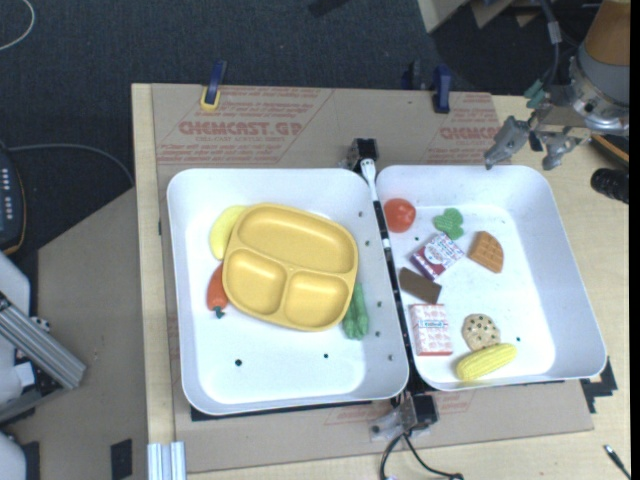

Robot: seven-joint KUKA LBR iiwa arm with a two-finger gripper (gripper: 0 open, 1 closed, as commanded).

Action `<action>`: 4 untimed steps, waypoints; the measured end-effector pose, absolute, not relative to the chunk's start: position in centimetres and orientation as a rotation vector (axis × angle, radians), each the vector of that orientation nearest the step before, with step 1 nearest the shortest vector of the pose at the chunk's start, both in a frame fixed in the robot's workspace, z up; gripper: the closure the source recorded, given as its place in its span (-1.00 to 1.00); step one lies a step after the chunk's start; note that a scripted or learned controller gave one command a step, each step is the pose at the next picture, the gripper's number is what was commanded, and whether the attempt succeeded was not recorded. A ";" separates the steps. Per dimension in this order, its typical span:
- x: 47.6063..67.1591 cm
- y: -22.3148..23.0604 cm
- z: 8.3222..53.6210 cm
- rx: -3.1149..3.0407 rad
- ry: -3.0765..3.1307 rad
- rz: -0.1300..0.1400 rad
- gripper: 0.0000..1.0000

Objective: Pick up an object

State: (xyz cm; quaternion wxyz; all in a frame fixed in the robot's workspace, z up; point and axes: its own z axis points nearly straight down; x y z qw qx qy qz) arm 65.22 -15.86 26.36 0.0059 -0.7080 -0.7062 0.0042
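Your gripper [528, 146] hangs wide open, empty, above the right bin's [560, 218] far rim; drop there and you'll likely clip plastic, missing the waffle [487, 251].

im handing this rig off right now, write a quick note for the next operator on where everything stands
Gripper: open, holding nothing, up over the far rim of the right bin.
Right bin: tomato, broccoli, red packet, waffle, chocolate bar, red-and-white carton, cookie, corn.
Left bin: yellow divided tray lying over a banana, a red pepper and a green vegetable.
Done: nothing picked.
Left: descend, grasp one item, lift.
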 end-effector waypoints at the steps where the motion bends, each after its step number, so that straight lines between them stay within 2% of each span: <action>1: 65.4 -15.8 27.3 -2.221 -2.222 0.000 -1.00; 2: 65.3 -16.0 21.0 -2.219 -2.219 0.005 -1.00; 3: 64.3 -15.6 15.9 -2.218 -2.219 0.004 -1.00; 4: 64.8 -15.6 11.4 -2.217 -2.221 0.004 -1.00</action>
